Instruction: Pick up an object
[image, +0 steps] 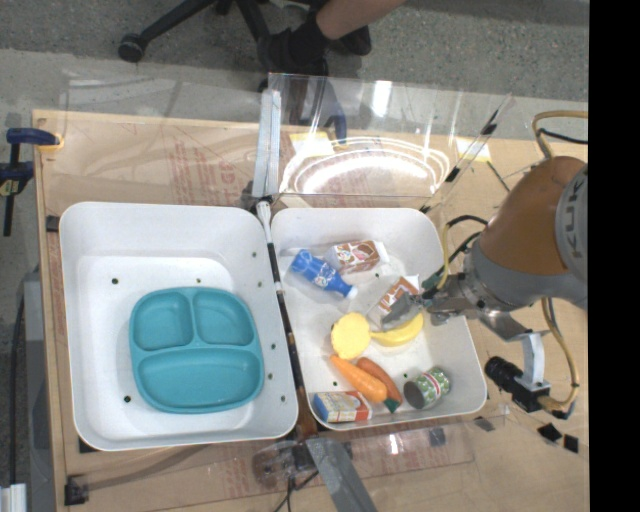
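Hovering at the banana (398, 331), which lies left-right, the pincer (428, 303) has an unreadable opening.

Arm (535, 245) entering from 3 o'clock, its grey and orange body bulking at the frame's edge. Wrist angled down toward 9 o'clock. Gripper (425, 308) low at the end of the wrist, pointing toward 8 o'clock; its tip is dark and indistinct.
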